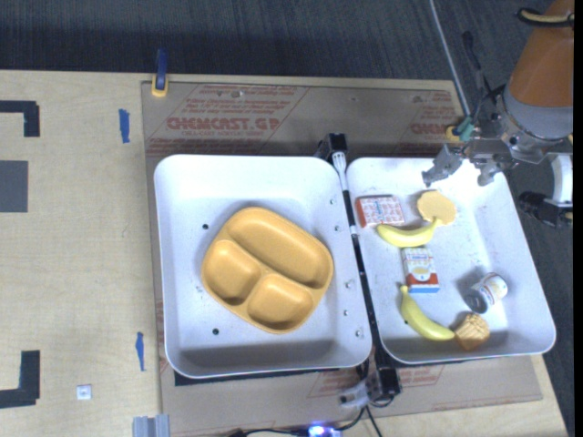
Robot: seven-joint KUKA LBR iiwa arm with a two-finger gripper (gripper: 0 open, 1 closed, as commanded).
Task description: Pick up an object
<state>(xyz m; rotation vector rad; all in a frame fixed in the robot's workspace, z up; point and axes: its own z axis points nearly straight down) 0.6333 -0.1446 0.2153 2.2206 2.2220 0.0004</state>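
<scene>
The arm (pixel 545 62) is reaching over the right bin (pixel 533 285); it ought to be descending straight and centring before closing; the claw (pixel 465 164) is hovering with jaws spread, gripping nothing; the yellow disc (pixel 437 208) is lying just below-left of it.
</scene>
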